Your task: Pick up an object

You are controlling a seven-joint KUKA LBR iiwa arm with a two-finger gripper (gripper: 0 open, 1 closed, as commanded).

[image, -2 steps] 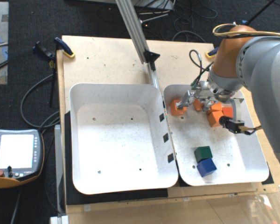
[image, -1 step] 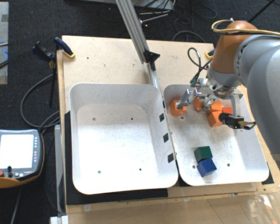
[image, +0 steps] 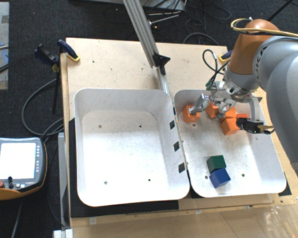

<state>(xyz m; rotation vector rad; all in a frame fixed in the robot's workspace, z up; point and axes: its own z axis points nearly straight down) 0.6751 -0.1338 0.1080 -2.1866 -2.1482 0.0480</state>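
Observation:
My gripper (image: pixel 213 102) hangs low over the back part of the right bin (image: pixel 268 172). Three orange blocks lie there. One orange block (image: pixel 190 114) sits just left of the gripper, near the bin's left wall. A second orange block (image: pixel 211 110) lies directly under the gripper tip, partly covered by it. The third and largest orange block (image: pixel 230 122) rests to its right. Near the front of the same bin, a green block (image: pixel 216 161) touches a blue block (image: pixel 219 177) in front of it.
The left bin (image: pixel 89 133) stands beside the right one, with a metal post (image: pixel 141 26) rising at a slant from behind their shared edge. A clamp (image: pixel 64 51) sits at the bench's back left corner. A teach pendant (image: pixel 16 167) lies left of the bench.

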